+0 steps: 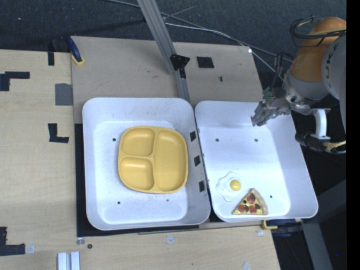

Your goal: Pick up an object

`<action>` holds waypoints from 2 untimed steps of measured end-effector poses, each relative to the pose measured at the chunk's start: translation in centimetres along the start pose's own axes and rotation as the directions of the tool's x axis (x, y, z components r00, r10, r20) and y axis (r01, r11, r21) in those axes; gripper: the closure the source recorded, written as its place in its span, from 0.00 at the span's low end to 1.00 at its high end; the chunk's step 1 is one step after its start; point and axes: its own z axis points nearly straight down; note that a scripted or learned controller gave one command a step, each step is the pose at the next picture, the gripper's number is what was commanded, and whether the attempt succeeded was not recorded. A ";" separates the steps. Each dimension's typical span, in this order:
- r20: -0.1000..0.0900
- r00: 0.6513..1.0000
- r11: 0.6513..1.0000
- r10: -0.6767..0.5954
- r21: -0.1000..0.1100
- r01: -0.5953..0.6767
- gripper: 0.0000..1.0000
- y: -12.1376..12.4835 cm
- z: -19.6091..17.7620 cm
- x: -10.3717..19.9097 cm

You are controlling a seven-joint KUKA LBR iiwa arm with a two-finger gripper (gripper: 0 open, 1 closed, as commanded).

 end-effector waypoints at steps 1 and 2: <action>0.000 1.000 1.000 0.001 0.001 -0.001 1.00 0.1 -3.6 0.0; -0.002 1.000 1.000 -0.004 0.006 0.004 1.00 0.7 -2.8 5.7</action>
